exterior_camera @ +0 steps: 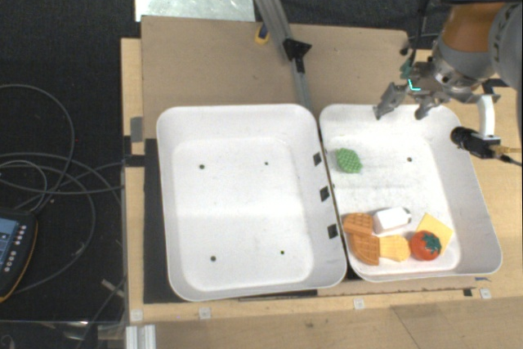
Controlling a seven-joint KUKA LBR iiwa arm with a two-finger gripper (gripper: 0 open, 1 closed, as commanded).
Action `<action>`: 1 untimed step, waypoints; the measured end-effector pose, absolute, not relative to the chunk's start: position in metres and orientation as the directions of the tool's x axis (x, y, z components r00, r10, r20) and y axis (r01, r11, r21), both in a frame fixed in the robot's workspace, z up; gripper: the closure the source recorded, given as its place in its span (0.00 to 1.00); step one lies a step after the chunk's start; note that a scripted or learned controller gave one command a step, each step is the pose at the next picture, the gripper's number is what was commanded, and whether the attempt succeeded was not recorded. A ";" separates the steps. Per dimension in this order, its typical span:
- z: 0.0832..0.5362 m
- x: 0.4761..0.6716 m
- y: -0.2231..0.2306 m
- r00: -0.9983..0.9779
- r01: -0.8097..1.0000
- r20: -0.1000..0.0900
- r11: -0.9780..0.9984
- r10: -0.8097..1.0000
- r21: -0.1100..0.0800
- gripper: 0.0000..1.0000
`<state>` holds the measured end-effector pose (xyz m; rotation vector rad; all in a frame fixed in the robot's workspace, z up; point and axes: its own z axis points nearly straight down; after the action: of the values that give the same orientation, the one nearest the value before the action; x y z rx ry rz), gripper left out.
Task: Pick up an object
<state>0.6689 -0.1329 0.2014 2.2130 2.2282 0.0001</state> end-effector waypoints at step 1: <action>0.139 0.669 -0.130 -0.006 1.000 0.000 0.006 1.000 -0.003 0.00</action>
<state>0.6685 -0.1297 0.1390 2.2160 2.2300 -0.0032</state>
